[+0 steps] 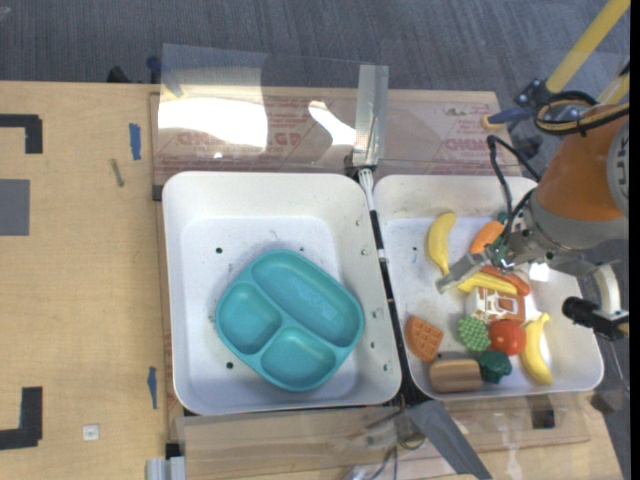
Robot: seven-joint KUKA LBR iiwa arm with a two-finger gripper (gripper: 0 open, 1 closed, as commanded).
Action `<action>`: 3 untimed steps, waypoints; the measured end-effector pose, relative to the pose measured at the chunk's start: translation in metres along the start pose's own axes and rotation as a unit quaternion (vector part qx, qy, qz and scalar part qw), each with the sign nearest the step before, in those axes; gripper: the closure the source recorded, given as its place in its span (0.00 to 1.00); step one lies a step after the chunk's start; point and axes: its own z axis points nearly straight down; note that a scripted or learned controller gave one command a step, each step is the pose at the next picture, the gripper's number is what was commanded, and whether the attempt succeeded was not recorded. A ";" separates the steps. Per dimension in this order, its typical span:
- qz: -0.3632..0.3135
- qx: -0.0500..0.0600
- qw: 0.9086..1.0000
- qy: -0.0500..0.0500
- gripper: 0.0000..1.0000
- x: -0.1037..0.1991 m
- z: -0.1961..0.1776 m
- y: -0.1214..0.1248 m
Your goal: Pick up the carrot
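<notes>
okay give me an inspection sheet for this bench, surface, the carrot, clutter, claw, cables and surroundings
Surface: two white bins side by side; left bin holds a teal divided plate; right bin holds toy food.
Job's things: carrot lies near the right bin's back, just beside the claw, not lifted.
Clutter: banana at the back, waffle and bread roll at the front, tomato, second banana at the right.
Claw: claw is low over the food pile next to the carrot; grip unclear.
Cables: black cable loops by the arm.
Surroundings: wooden bench, grey carpet, clear panel behind the bins.
</notes>
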 end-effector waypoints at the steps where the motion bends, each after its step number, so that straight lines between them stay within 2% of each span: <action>1: -0.020 0.001 1.000 -0.009 0.00 0.007 0.022 0.060; 2: 0.210 -0.003 0.978 -0.008 0.00 0.002 0.020 0.086; 3: 0.142 -0.010 0.990 0.000 0.00 0.001 0.013 0.046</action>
